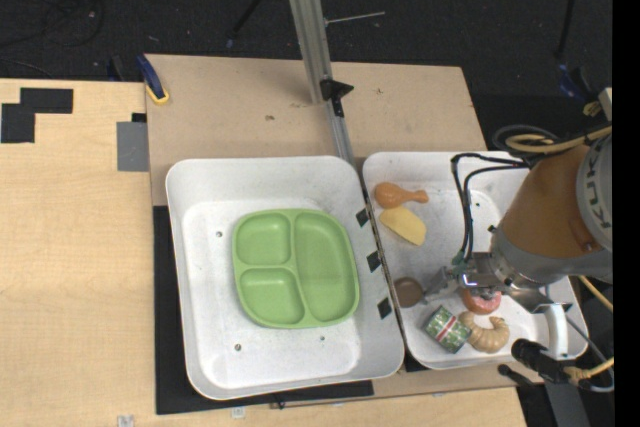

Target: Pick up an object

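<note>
The right bin (pixel 440 165) holds several small objects. An orange toy drumstick (pixel 400 196) and a yellow wedge (pixel 405 226) lie near its back left. A brown round piece (pixel 407 291) sits at the left wall. Toward the front lie a green can (pixel 445 328) on its side and a tan croissant-like piece (pixel 490 335). A pink and red round item (pixel 481 300) is partly covered by the arm. My gripper (pixel 468 279) hangs low over the bin, right above that pink item and just right of the brown piece. The orange wrist band (pixel 545 210) hides part of the bin.
The left bin (pixel 200 205) carries a green divided plate (pixel 296 267). A metal post (pixel 312 35) rises behind the bins. Black clips (pixel 372 260) line the seam between the bins. Cables (pixel 465 205) run along the arm over the right bin.
</note>
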Tool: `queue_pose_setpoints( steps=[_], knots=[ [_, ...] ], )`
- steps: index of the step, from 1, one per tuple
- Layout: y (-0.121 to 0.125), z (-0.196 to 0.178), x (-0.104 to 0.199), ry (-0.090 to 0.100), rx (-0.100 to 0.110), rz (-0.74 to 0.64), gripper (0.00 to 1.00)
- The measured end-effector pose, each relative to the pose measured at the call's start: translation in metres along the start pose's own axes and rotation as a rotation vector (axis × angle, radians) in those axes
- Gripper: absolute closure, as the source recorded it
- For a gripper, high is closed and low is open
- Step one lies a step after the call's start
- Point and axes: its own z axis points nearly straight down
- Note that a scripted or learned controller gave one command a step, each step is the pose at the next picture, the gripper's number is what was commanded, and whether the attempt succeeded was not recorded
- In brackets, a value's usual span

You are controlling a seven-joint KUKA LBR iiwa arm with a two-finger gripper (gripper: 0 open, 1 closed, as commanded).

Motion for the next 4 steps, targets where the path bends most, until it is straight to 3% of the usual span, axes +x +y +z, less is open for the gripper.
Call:
queue_pose_setpoints(
  steps=[1, 3, 4],
  knots=[
    [0.001, -0.014, -0.003, -0.005, -0.006, 0.006, 1.00],
    [0.007, -0.126, -0.011, -0.003, -0.009, -0.002, 1.00],
    [0.013, -0.135, 0.047, -0.001, -0.005, -0.006, 1.00]
  ],
)
